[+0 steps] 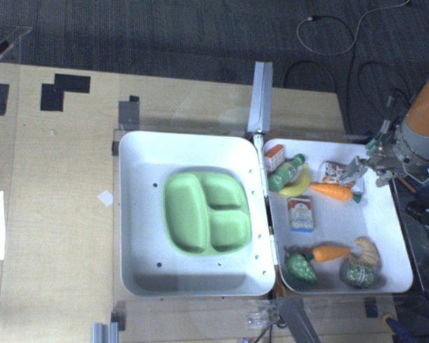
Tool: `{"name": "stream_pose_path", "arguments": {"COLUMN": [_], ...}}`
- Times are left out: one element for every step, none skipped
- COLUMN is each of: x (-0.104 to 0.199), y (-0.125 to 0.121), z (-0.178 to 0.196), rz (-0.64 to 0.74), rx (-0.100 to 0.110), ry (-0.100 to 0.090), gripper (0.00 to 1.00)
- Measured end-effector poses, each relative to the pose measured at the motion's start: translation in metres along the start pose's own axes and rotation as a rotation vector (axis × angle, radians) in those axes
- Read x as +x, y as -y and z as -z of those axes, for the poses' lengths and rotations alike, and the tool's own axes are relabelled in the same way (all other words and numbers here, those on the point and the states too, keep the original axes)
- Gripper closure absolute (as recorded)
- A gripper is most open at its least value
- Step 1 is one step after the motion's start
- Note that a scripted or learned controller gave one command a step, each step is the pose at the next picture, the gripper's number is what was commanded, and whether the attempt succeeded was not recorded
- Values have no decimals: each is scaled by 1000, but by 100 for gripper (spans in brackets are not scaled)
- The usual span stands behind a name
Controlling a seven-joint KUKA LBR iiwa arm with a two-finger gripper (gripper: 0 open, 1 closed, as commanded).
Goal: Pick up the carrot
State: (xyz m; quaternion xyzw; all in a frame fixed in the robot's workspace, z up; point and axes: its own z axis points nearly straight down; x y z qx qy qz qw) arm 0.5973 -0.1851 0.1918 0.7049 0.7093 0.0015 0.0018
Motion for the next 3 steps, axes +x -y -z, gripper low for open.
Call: {"name": "stream_pose_path", "arguments": {"x": [-11,-9,82], "y": [5,2,-7], "z": [-102,-90,14], "rz": [446,447,531], "rx": [-7,-13,-5], "ry": [4,3,1], "gripper": [0,100,100]}}
